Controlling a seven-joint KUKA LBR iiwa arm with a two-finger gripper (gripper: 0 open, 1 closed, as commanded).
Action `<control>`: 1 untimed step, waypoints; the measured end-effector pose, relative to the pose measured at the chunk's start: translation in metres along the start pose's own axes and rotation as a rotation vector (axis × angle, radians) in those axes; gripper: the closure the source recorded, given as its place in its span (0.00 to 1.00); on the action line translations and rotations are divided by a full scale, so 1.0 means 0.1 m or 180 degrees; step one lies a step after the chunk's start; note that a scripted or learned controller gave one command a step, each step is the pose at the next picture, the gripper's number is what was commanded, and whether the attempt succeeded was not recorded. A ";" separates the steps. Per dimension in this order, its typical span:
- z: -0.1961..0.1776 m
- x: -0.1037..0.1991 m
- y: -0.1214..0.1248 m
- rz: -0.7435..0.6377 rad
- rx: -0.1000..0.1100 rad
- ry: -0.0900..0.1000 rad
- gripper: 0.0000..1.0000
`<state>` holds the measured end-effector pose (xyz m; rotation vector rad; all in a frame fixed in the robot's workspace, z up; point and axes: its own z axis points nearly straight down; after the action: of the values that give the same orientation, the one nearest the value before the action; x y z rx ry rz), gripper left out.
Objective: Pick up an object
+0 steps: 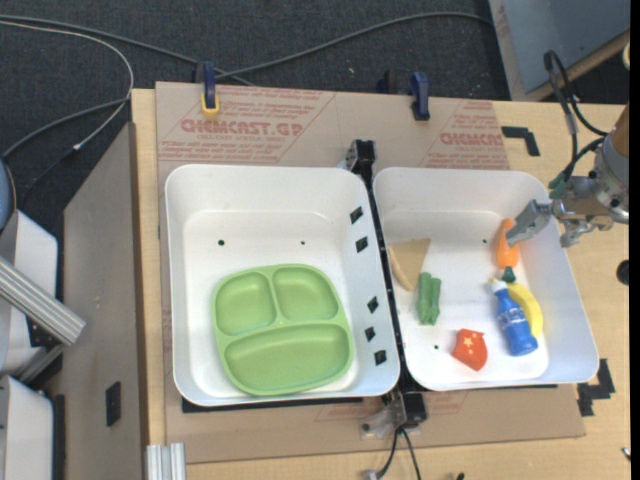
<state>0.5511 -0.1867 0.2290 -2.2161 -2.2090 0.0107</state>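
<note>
The gripper [548,218] hung over the far right side of the right bin [450,183], its fingers spread apart with nothing between them. Just below and left of it lay an orange piece [508,240] — perhaps a toy carrot — close to the bin's right wall. Nearer the front sat a blue bottle [514,326] touching a banana [533,311], a red piece [470,348] beside them, a green pickle-like toy [429,298] toward the middle, and a tan wedge [406,262] against the divider. The left bin [190,268] held a green divided plate [283,326].

The orange piece looked the likeliest target, and the risk lay in its place — so near the wall that one finger might strike the rim or slope on the way down, nudging the toy aside. It also seemed small and rounded, so a slightly off-centre close could squeeze it out sideways.
</note>
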 end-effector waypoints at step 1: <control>-0.07 0.00 0.03 -0.0012 -0.0041 -0.0010 0.00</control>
<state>0.5539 -0.1862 0.2359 -2.2202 -2.2211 0.0002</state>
